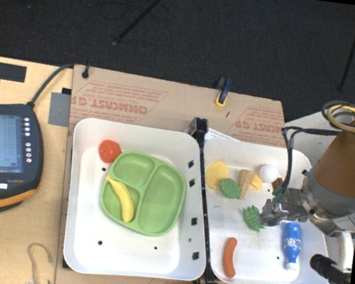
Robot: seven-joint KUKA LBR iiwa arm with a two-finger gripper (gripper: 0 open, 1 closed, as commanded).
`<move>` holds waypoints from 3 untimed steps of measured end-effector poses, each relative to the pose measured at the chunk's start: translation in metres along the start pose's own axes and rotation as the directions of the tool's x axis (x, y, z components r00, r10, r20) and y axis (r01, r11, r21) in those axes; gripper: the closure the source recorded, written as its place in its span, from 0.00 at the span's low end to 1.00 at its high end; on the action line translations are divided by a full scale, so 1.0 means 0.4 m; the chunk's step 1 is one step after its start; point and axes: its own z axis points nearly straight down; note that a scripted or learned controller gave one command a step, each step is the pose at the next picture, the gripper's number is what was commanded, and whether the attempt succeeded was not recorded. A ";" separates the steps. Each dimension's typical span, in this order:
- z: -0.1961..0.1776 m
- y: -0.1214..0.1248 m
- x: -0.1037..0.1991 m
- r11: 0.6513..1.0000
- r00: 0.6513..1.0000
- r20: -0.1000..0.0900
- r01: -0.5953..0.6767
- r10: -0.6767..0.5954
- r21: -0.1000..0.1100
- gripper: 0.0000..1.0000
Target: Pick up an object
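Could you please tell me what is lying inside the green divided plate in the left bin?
A yellow banana lies in the left compartment of the green divided plastic plate. The other compartments show bare green. Whatever is beneath the banana is covered.

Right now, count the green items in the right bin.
2: one mid-bin beside the cone, one lower, by the gripper. The arm may hide more.

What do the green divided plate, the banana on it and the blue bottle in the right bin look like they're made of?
Green divided plate: probably moulded plastic, matte, one even colour with smooth raised dividers.
Banana: likely a plastic toy, uniformly yellow and unmarked.
Blue bottle: apparently glossy plastic, with a bright highlight and a white end; too small to be sure.
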 end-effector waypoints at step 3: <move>-0.017 0.084 0.406 1.000 1.000 0.001 0.000 0.000 0.000 1.00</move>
